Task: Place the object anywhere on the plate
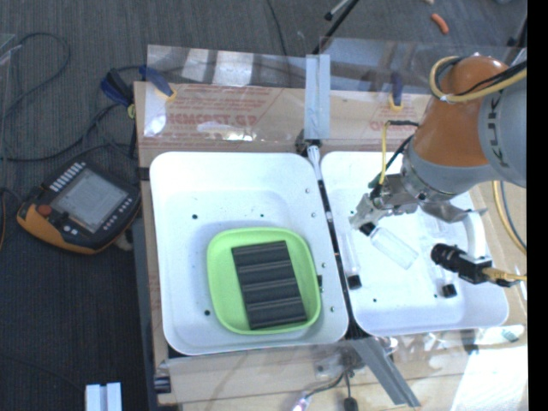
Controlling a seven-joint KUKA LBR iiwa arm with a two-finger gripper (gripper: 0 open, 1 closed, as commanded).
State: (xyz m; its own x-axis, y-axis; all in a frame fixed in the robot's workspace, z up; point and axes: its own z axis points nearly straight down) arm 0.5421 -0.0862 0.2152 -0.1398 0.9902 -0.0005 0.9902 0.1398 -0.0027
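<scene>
A lime-green plate (221, 259) lies in the left bin (175, 195), toward its front. A dark grey ribbed block (269, 284) rests flat on the plate and covers most of its middle. In the right bin (342, 174) a pale, see-through object (396, 248) lies on the floor, tilted. My gripper (366, 219) hangs low over the right bin's left part, just up and left of the see-through object. I see nothing held in it. The arm's grey and orange wrist (458, 131) hides the back right of that bin.
A black fitting (458, 264) on a yellow cable sits at the right bin's right side, with small dark bits (447, 291) near it. A divider (330, 221) runs between the bins. A taped cardboard wall (257, 114) stands behind them. A pendant (81, 204) lies on the floor at left.
</scene>
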